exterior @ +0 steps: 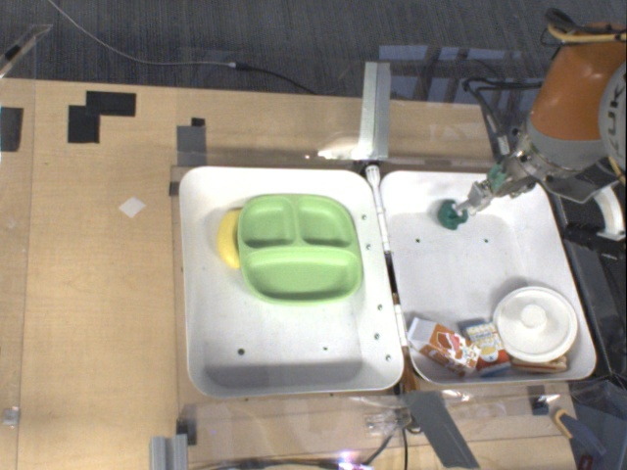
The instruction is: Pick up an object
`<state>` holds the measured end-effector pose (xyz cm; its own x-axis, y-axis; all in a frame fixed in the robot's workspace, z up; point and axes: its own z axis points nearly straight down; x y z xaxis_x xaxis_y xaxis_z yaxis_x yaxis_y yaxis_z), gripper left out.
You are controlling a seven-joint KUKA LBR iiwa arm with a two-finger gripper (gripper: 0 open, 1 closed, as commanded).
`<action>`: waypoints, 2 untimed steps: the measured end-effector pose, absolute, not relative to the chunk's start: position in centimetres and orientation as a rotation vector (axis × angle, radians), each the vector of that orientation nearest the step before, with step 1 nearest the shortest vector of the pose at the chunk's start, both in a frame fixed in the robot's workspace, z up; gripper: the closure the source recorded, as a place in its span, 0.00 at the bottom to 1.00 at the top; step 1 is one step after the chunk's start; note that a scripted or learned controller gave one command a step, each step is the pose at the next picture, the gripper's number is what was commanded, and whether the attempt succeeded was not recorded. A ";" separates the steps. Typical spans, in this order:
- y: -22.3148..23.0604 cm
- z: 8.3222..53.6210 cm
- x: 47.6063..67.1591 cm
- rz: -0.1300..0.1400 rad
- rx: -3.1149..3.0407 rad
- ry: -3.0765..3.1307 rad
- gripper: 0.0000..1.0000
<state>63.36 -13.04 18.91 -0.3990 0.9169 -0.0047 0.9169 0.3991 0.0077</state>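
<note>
Far to the gripper's left lay a yellow item (226, 240) tucked under a green tray (299, 245) in the left bin (284, 365). The gripper (462, 210) was low in the right bin (431, 262), its tip at a small teal lump (450, 216); the step looked like the reach-and-grasp, though whether it was released, clenched or grasping could not be told. Nearer the camera lay packets (460, 346) and a white bowl (534, 321); next would be a confirmed closure on the lump, then a straight lift.

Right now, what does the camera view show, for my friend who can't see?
The grey arm's tool reaches down into the right bin, far from a white bowl and snack packets. The left bin holds a green divided tray.
</note>
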 end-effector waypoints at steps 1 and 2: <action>-13.1 18.9 63.3 0.006 1.719 2.621 0.00; -11.2 8.8 65.6 0.007 1.594 2.697 0.00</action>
